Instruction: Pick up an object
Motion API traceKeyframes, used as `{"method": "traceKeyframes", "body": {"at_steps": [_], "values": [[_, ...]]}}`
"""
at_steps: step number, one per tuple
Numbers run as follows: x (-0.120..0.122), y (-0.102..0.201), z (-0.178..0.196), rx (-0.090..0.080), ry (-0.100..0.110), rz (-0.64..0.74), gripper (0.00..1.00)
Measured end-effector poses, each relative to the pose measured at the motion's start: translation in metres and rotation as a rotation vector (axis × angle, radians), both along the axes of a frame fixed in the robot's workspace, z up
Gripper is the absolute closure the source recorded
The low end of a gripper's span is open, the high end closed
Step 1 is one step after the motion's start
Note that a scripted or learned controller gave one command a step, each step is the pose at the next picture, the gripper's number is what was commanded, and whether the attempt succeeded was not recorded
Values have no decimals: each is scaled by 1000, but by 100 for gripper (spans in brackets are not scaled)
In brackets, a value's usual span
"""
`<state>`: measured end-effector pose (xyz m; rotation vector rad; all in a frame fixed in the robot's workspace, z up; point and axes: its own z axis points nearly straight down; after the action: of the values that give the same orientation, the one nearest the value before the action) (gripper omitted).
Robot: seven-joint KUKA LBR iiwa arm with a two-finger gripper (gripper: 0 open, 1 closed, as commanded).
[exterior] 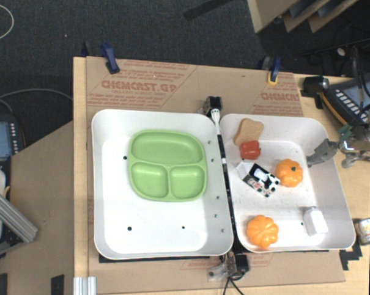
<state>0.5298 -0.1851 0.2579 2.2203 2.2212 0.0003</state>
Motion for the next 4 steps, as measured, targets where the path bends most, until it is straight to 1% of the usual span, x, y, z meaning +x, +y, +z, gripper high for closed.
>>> {"method": "traceKeyframes", "body": {"at_steps": [1, 2, 3, 4], "values": [[13, 54, -122, 6, 12, 5, 0], [40, 34, -153, 0, 0, -1, 0], [52, 80, -174, 3, 3, 5, 0], [52, 77, -162, 1, 0, 0, 100]]}}
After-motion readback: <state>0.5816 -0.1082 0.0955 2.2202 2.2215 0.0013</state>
